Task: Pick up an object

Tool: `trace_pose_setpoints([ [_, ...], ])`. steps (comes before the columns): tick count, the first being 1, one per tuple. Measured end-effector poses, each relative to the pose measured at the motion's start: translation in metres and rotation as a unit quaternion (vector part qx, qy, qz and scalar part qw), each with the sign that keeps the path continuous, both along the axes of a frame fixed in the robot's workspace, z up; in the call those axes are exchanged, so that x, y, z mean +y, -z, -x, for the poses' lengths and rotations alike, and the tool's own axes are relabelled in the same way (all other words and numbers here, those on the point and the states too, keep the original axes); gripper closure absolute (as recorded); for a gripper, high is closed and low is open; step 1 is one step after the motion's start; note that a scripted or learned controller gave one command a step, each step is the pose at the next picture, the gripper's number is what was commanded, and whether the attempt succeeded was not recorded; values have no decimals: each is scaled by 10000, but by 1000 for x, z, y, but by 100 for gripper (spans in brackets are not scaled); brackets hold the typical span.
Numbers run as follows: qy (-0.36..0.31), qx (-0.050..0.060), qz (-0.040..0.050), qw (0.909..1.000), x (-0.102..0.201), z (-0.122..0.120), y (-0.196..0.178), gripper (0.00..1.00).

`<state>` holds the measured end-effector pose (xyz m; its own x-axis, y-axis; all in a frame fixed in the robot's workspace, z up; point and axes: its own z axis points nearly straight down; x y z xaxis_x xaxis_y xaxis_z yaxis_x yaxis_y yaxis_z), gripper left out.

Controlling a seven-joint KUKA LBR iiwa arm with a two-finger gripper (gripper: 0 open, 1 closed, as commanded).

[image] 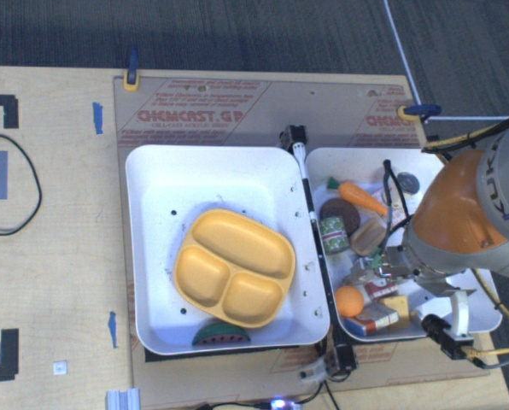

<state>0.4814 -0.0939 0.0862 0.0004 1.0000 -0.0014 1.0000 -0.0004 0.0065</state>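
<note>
**Crowded bin, risky grab**

Wooden bench (58, 254) bore two white bins. Whether the gripper (389, 267) was parted or closed could not be told — it sat low in the right bin (487, 321), amid a carrot (362, 198), an orange ball (349, 301) and packets. Packed clutter could have deflected it, giving a miss or a double grab. The left bin (152, 186) held a yellow divided plate (234, 266).

The arm (459, 220) hides its jaws and part of the right bin (494, 319).

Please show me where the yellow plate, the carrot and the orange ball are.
Yellow plate (234, 266): camera view, on the ridge between its compartments.
Carrot (362, 198): camera view, on the middle of its body.
Orange ball (349, 301): camera view, on its top.
</note>
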Motion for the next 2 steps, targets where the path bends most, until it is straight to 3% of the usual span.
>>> trace_pose_setpoints([
  [1,2,-23,7,10000,0,-1,-10,100],
  [2,-14,28,-11,10000,84,-83,-99,100],
])
